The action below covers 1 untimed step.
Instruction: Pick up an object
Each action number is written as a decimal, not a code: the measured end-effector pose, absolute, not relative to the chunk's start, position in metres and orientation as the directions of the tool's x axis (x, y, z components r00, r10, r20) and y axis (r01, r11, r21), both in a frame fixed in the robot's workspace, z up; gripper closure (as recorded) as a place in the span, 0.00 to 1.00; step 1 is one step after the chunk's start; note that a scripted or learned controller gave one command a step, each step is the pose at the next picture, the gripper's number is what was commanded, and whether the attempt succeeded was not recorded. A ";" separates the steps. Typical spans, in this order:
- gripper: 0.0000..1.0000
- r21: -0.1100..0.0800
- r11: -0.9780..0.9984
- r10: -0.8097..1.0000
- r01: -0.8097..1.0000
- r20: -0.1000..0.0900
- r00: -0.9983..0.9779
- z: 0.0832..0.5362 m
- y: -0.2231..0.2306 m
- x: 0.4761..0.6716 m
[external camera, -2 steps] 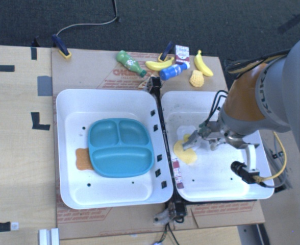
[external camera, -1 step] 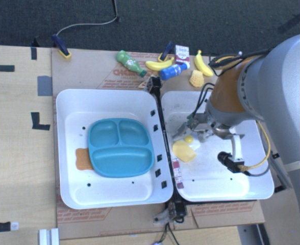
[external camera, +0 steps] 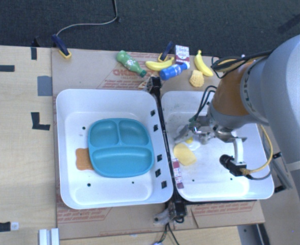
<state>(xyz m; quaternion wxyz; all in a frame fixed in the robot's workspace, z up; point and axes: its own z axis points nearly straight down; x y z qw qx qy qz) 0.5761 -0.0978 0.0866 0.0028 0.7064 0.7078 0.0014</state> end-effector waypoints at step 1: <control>0.00 0.000 0.002 1.000 1.000 -0.001 -0.002 0.092 -0.101 0.668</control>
